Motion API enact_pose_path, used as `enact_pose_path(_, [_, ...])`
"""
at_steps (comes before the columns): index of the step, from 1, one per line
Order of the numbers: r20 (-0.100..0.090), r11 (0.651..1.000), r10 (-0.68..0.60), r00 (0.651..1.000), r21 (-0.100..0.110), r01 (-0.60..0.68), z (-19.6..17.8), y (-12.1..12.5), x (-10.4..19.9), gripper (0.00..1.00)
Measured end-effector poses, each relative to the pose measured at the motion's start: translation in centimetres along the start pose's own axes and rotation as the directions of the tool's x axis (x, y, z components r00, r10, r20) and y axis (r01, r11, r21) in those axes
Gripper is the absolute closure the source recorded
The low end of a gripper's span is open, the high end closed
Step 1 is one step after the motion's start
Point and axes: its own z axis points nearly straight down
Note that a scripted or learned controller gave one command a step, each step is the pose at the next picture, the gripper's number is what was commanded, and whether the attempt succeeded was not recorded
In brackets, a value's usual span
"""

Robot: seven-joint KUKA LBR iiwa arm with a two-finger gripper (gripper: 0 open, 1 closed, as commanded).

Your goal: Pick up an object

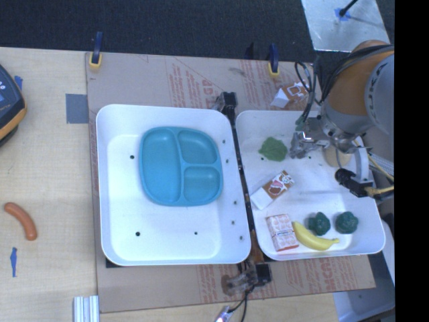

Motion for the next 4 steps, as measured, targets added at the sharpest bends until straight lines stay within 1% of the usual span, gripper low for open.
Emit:
enact_pose_path(1, [-0.001, 1.000, 0.005, 1.000, 0.000, -0.005, 1.1, -4.5, 1.0, 1.00])
enact_pose_path(2, [-0.001, 1.000, 0.003, 1.000, -0.001, -0.003, -2.0, -10.2, 4.5, 1.00])
enact_pose_path(3, [-0.001, 1.000, 0.005, 1.000, -0.001, -0.005, -2.0, -10.2, 4.4, 0.00])
enact_pose_path(4, [-0.001, 1.000, 0.005, 1.000, -0.003, -0.005, 0.3, -4.1, 3.5, 0.00])
